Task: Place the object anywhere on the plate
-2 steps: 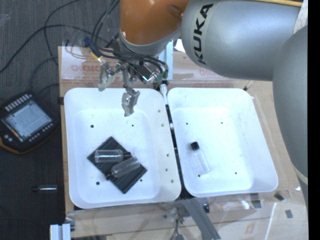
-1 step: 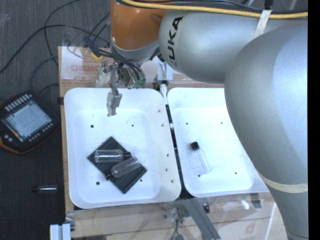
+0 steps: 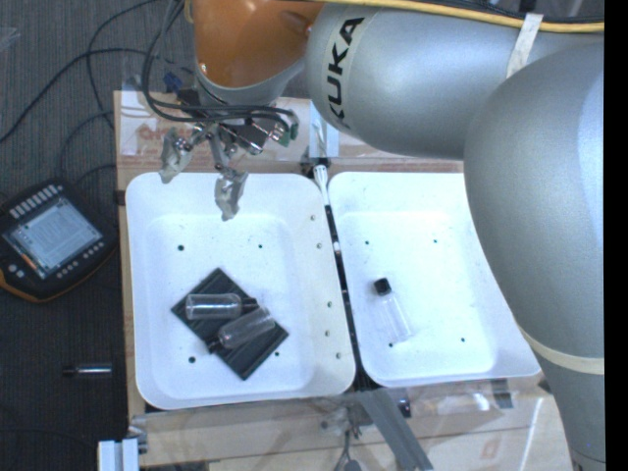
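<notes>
Over the left bin's [image 3: 147,263] far edge, the end effector [image 3: 201,180] is hovering spread open and empty (two vials [image 3: 228,319] are already lying on the black plate [image 3: 245,359]), while another vial [image 3: 391,310] is waiting in the right bin [image 3: 432,224].

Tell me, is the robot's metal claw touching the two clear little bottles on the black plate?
Apart. The camera view shows the gripper high above, bare white bin floor between it and the bottles on the black square plate.

Both white bins [image 3: 294,381] look like smooth matte plastic, the plate [image 3: 229,324] is flat matte black, and the vials [image 3: 392,312] are clear glossy plastic.
</notes>
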`<action>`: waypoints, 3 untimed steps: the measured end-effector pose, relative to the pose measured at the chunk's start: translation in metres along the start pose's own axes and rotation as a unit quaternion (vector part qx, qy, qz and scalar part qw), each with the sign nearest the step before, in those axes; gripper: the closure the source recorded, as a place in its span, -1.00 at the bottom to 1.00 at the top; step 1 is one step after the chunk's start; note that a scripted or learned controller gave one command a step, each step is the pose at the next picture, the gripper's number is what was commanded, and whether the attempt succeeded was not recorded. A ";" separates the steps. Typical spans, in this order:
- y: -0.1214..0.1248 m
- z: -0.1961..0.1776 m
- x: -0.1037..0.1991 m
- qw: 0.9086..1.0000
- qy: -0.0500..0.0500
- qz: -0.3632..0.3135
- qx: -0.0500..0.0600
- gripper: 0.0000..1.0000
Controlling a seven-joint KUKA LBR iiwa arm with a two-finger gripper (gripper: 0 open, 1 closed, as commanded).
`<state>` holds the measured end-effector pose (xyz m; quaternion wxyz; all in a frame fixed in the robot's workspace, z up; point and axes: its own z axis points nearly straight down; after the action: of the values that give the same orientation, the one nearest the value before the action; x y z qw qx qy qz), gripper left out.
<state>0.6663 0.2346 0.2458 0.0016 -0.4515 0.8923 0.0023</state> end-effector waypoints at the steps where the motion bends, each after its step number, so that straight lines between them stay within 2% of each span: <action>1: 0.037 0.059 0.047 0.939 0.002 -0.345 -0.002 -1.00; 2: 0.037 0.111 0.045 0.808 0.001 -0.589 -0.004 -1.00; 3: -0.002 0.065 0.000 0.585 -0.002 -0.811 -0.003 -1.00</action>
<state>0.6678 0.2343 0.1804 0.0029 -0.9879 0.1552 0.0038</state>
